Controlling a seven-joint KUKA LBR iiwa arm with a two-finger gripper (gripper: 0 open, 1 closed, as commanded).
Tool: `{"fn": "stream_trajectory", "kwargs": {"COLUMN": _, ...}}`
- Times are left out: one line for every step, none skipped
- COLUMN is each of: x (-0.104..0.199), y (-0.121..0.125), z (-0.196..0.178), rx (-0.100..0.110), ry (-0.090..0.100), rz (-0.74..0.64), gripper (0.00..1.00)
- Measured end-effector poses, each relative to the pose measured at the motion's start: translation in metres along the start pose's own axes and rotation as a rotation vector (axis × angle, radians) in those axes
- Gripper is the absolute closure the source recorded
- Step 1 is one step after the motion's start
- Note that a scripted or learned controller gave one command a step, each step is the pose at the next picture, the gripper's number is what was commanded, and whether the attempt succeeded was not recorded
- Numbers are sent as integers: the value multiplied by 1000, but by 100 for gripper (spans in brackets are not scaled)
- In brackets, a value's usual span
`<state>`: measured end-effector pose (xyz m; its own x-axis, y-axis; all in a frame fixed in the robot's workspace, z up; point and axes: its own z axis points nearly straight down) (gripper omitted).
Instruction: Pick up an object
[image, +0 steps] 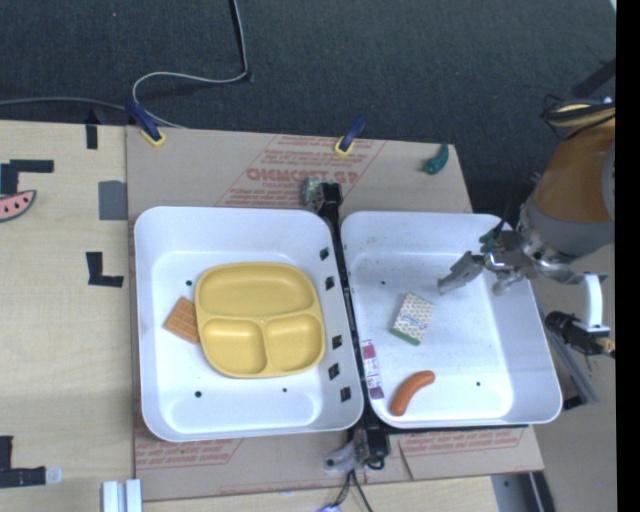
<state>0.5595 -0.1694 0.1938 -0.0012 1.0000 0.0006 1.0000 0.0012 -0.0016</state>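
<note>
Arm (570, 200) reaching over right bin (520, 390); claw (480, 272) spread apart, nothing held.

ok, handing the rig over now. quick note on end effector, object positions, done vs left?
End effector: over the upper right of the right bin, fingers spread, nothing between them.
Right bin: green-and-white sponge near the middle, orange sausage-shaped toy near the front edge.
Left bin: yellow divided plate, with a brown waffle-patterned piece tucked under its left edge.
Done: no pick yet.
Left: descend, grasp and lift an object; the sponge lies closest.
</note>
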Motion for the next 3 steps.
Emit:
{"fn": "stream_trajectory", "kwargs": {"x": 31, "y": -11, "z": 105, "rx": -9, "ry": -1, "rz": 0, "gripper": 0}}
{"fn": "stream_trajectory", "kwargs": {"x": 70, "y": -74, "z": 108, "rx": -5, "ry": -1, "rz": 1, "gripper": 0}}
{"fn": "stream_trajectory", "kwargs": {"x": 72, "y": -33, "z": 108, "rx": -3, "ry": -1, "rz": 1, "gripper": 0}}
